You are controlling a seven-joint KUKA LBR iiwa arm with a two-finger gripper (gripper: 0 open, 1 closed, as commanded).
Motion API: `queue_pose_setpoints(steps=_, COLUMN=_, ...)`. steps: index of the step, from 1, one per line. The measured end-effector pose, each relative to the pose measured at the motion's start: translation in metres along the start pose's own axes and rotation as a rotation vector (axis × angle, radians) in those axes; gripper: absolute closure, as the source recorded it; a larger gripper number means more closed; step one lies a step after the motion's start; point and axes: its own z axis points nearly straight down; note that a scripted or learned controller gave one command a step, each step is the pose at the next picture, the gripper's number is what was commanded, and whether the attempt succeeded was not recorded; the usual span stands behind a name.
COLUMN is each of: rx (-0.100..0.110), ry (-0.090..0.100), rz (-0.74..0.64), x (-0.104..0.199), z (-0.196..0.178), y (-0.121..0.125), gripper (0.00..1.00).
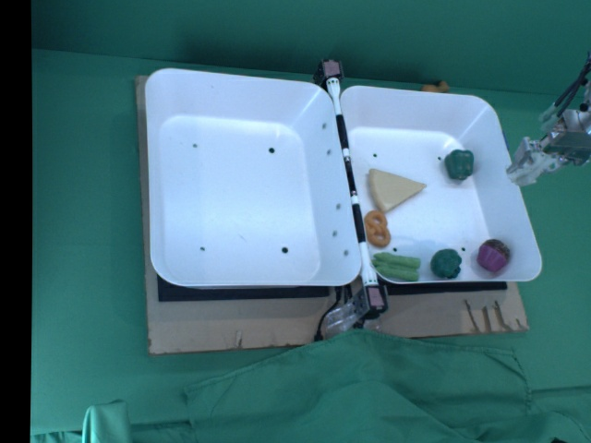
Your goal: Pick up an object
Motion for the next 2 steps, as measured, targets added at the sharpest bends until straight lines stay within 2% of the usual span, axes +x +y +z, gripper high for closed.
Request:
queue_pose_setpoints(steps=1, rx=0.006, ry=0.003, rz=0.0, x=0.0, z=0.026, y=0.019, gripper=1.0)
queue_pose_setpoints(steps=2, rx=0.006, ry=0.003, rz=0.002, x=0.0, z=0.05, y=-0.001, gripper=1.0)
